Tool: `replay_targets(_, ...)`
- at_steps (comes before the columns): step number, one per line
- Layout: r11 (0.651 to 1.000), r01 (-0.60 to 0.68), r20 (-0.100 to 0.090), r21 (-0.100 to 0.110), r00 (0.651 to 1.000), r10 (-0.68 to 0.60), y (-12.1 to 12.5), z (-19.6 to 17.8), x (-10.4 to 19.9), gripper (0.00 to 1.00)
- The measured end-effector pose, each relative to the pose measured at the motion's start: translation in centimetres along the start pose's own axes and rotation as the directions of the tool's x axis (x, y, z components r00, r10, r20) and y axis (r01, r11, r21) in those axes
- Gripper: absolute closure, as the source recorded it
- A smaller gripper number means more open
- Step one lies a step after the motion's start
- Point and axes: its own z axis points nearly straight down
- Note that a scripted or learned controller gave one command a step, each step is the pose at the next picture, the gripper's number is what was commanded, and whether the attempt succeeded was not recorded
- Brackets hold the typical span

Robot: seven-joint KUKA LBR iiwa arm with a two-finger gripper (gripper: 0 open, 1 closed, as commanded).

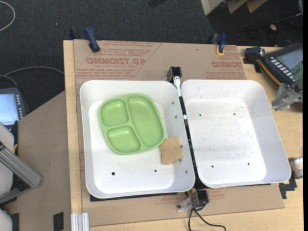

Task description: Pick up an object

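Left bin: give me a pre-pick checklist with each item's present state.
1. Objects present in left bin: green tray and tan sponge. Ok.
2. Sponge free of the tray: it lies at the tray's lower right corner, maybe touching. Cannot tell.
3. Sponge clear of the bin wall: close to the right wall. Not ok.
4. Nothing covering either object. Ok.
5. Tray lies flat, compartments up. Ok.

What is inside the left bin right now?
The left bin holds a green divided plate with nothing in its three sections, and a tan sponge touching the plate's lower right edge. Whatever lies under the plate is covered.
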Motion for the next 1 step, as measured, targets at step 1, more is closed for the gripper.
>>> replay_targets(1,1.0,0.003,0.007,-0.029,1.0,-0.003,2.32,-12.85,0.23,1.0)
